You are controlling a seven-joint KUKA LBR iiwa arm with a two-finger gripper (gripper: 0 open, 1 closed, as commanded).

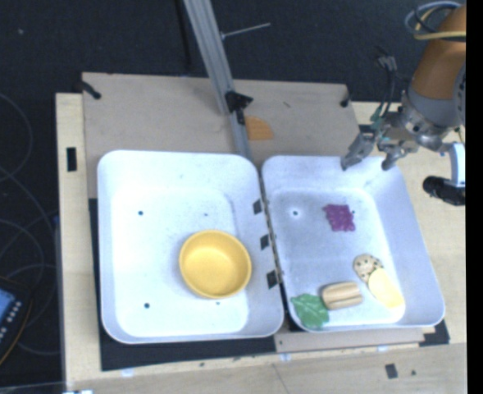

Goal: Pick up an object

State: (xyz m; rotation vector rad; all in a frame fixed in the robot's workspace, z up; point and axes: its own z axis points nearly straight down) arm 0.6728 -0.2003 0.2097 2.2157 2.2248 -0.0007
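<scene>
Counting one round yellow plastic bowl (pixel 216 263) in left white bin (pixel 122 220), five small items in right white bin (pixel 405 220); we see fingers (pixel 348 156) spread apart, nothing between them.

A pale wooden bench (pixel 167 113) stands on dark floor (pixel 61 31) strewn with cables (pixel 11 179).

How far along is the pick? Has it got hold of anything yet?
Nothing looks picked. The gripper sits open above the right bin's far edge, with nothing between its fingers. The purple piece, green piece, tan block, spotted ball and yellow piece all lie in the right bin; the yellow bowl sits in the left bin. Descent, grasp and lift remain.
</scene>
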